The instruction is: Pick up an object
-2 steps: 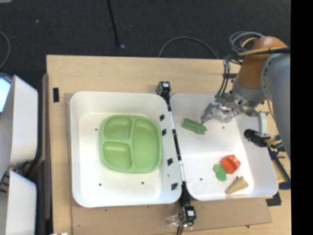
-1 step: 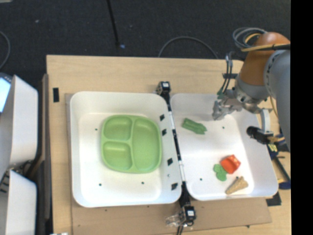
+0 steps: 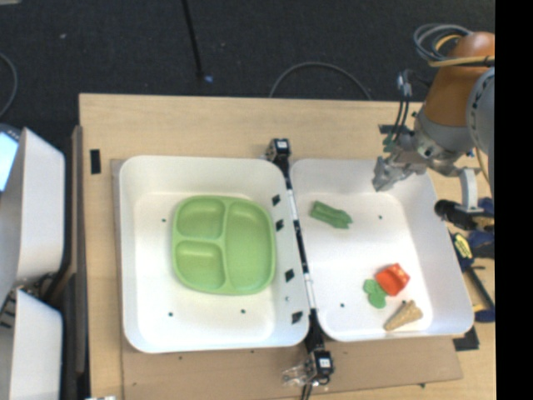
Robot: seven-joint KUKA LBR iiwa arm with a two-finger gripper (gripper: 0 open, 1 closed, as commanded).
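Arm: grey KUKA arm with orange band reached in from the right, wrist over the far right corner of the right bin.
Gripper: two-finger gripper hung above the far edge of the right shallow white bin, nothing seen between its fingers.
Jaws: too small and blurred, could not tell if apart or together.
Right bin contents: elongated green plastic toy lay in the far left part, well apart from the gripper.
Near right cluster: red-orange blocky toy, small round green piece just beside it on its left, tan wedge-shaped piece near them toward the near edge.
Contact in cluster: red toy and small green piece looked touching; tan wedge was just beside but could not tell if it touched.
Left bin: left shallow white bin held a light green divided plastic plate, three compartments, lying flat around the middle.
Divider: black clips ran along the seam between the two bins.
Bench: light wooden bench top carried both bins side by side.
Floor: dark carpet with black cables behind the bench.
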